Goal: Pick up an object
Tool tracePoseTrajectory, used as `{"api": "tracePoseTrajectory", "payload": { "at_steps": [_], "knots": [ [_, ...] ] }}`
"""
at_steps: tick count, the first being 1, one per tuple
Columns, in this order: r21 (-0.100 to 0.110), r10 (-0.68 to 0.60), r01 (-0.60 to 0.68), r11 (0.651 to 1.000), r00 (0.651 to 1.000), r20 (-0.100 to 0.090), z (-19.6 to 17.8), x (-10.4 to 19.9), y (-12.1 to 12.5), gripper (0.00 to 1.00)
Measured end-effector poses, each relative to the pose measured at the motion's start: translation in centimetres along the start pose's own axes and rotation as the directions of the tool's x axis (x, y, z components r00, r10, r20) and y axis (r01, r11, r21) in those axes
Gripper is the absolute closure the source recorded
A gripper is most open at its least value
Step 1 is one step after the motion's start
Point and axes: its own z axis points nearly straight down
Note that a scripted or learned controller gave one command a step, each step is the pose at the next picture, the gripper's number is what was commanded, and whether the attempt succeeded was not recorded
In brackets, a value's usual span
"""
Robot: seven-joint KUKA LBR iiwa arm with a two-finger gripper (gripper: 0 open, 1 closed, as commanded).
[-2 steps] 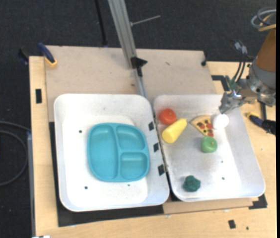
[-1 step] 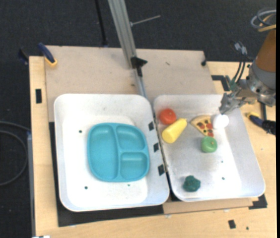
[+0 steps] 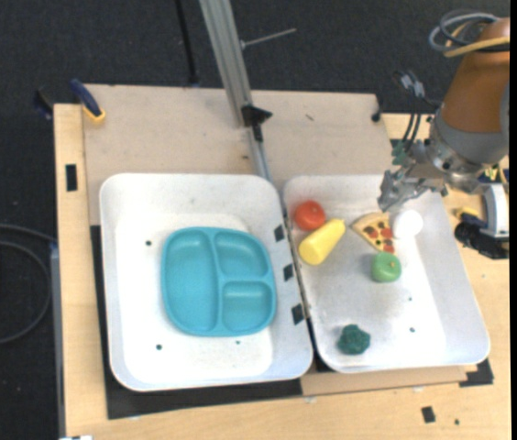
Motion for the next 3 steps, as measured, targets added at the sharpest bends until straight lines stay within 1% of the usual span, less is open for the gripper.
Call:
{"api": "tracePoseTrajectory", "payload": {
  "at_steps": [1, 2, 3],
  "knots": [
    [0.000, 0.000, 0.000, 1.000, 1.000, 0.000, -1.0, 5.4, -0.5, 1.00],
    [0.001, 0.000, 0.000, 1.000, 1.000, -0.001, -1.3, 9.7, -1.5, 1.00],
    [0.001, -0.001, 0.001, 1.000, 1.000, -0.002, -2.0, 14.7, -2.3, 1.00]
  ]
}}
